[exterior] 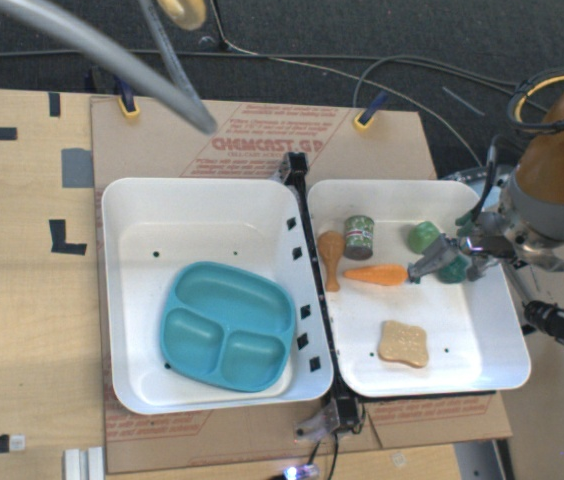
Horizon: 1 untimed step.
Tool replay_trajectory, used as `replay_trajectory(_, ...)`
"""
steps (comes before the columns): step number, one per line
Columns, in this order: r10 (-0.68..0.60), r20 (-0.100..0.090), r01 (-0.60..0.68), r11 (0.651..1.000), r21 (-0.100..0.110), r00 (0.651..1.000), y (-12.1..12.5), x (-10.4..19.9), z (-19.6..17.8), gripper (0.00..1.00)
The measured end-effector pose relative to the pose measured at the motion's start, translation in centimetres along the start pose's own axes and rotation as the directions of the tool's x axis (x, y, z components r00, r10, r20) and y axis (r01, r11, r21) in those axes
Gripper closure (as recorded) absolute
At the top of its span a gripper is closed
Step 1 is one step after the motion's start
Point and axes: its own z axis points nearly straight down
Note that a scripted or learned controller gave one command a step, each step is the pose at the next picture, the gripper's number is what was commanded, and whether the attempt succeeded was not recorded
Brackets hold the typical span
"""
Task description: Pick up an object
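Carrot [375, 277], toast [403, 344], can [359, 236] in right bin [497, 363]; claw [440, 263] state unclear.

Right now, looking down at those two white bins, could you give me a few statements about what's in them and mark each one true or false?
1. The teal divided plate lies in the left bin. True.
2. The slice of bread sits on that plate. False: it lies in the right bin, near the front.
3. The carrot lies between the small can and the bread. True.
4. The gripper hovers over the left bin. False: it is over the right bin, beside the green object.
5. The wooden piece lies near the divider between the bins. True.
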Motion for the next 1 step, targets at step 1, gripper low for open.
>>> replay_trajectory(1, -0.004, 0.002, 0.004, 1.0, -0.011, 1.0, 0.22, 0.04, -0.57, 0.0)
